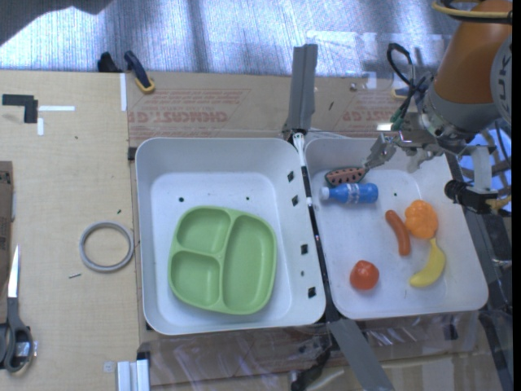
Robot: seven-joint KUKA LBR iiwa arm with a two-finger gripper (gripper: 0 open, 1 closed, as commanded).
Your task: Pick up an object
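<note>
Tan bench [65, 177] with two white bins [155, 218], tape ring [107, 245], scissors [15, 332].

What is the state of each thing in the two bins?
Green divided plate: flat in left bin.
Blue bottle: lying on its side.
Brown piece: beside the bottle.
Sausage: lying flat.
Orange fruit: touching the sausage.
Banana: lying flat.
Tomato: alone.

glossy green plastic plate [222, 260], smooth white plastic bins [155, 218], matt brown cardboard bench [65, 177], shiny plastic banana [430, 268]
</note>
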